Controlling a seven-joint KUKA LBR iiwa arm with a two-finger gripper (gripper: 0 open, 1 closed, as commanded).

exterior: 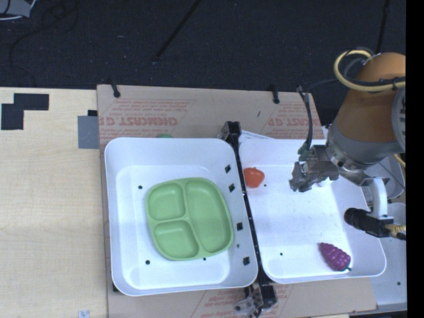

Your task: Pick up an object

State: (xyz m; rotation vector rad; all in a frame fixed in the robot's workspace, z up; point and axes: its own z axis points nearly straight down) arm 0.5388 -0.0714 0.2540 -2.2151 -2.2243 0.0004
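Two objects lie in the right bin (291,257): a small orange-red piece (254,176) near the bin's upper left corner, and a purple bunch of grapes (335,256) near its lower right corner. My gripper (302,181) hangs over the upper middle of the right bin, a short way to the right of the orange-red piece and well above the grapes in the view. Nothing shows between its dark fingers.
A green three-compartment plate (189,218) lies in the left bin (126,177). A black divider (242,204) runs between the two bins. The grey arm with its orange band (371,111) fills the upper right, with cables beside it.
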